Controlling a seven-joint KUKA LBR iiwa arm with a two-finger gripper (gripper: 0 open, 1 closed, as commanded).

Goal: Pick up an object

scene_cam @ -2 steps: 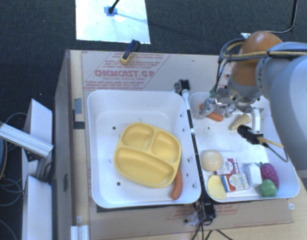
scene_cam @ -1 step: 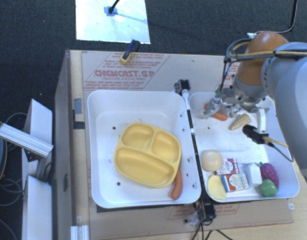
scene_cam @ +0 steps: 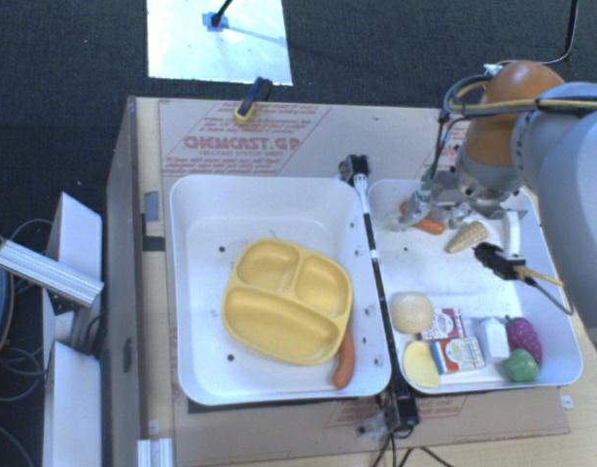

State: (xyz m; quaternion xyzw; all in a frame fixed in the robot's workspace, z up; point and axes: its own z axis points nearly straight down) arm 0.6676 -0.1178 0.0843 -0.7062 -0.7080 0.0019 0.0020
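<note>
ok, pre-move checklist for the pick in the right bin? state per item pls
1. Pincer over the right bin: ok, at its far-left corner.
2. Target near it: ok, the orange carrot-like piece lies just beside and below it.
3. Anything between the fingers: cannot tell.
4. Finger opening: cannot tell, the wrist hides it.
5. Neighbours crowding: not ok, the corn cob is close by and the bin wall is close.
6. Left bin items out of the way: ok, yellow divided plate and sausage sit across the divider.

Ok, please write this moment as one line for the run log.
arm: over right bin far end | gripper: low beside carrot | grasp: unclear | left bin: yellow tray, sausage
</note>
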